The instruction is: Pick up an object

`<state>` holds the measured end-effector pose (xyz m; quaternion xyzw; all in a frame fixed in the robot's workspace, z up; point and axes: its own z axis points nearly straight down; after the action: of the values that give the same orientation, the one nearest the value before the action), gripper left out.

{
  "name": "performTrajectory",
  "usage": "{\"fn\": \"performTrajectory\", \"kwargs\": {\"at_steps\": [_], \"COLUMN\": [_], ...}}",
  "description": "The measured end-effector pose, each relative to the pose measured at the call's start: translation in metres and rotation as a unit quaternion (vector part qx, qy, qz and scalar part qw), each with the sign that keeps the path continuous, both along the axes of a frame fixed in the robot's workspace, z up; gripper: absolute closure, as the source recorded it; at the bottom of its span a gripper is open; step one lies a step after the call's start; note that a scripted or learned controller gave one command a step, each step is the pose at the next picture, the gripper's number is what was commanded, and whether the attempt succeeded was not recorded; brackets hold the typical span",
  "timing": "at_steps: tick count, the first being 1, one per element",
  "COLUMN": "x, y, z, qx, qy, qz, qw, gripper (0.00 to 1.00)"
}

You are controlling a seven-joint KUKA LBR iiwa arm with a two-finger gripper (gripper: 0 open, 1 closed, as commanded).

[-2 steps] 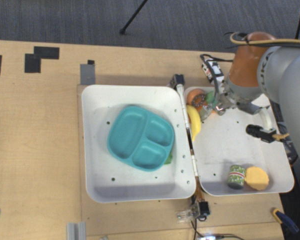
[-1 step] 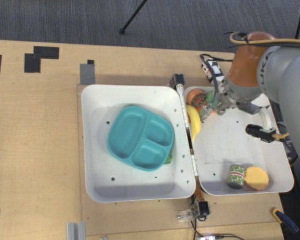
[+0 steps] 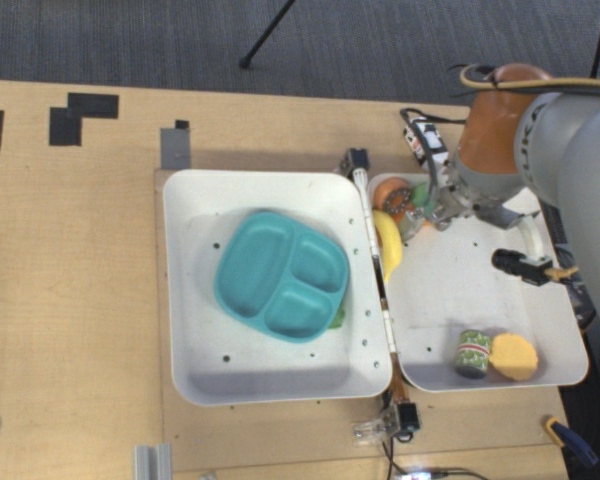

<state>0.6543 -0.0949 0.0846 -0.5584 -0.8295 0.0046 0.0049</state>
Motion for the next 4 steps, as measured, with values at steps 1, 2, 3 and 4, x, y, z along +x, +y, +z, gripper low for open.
{"fn": "performTrajectory", "kwargs": {"at_steps": [1,2,3,4], "x": [0.0000,0.0000,0.0000,0.0000], "y": [0.0000,0.0000,0.0000,0.0000], "z": [0.0000,0.0000,0.0000,0.0000], "qx": [0.0000,0.0000,0.0000,0.0000], "qy": [0.000,0.000,0.000,0.000], "qz": [0.000,0.000,0.000,0.000], "qw": [1.0000,1.0000,1.0000,1.0000], "gripper": [0.00,0.00,0.00,0.00]}}
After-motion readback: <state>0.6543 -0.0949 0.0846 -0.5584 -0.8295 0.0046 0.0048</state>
